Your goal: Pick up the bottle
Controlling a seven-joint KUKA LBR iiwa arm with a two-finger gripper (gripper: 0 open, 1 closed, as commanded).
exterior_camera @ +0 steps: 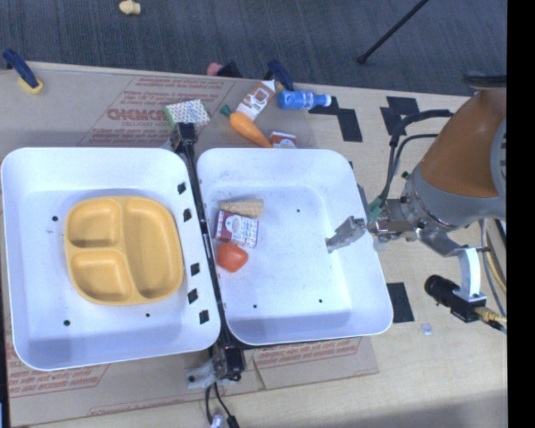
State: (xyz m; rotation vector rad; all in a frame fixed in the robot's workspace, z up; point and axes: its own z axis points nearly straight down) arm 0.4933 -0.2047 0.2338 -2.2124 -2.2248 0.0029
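While the small blue plastic bottle (301,100) is lying untouched on the worktop (428,346) beyond the right-hand white bin (361,279), I'm seeing the metal claw (346,234) hovering over that bin, grasping nothing, whether released or clenched I cannot tell.

Arm (459,163) reaches in from right; gripper (346,234) angled low, leftward.

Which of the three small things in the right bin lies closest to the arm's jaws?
The red carton in the middle of the cluster reaches nearest the gripper. The tan wedge lies above it and the tomato below, both slightly farther left.
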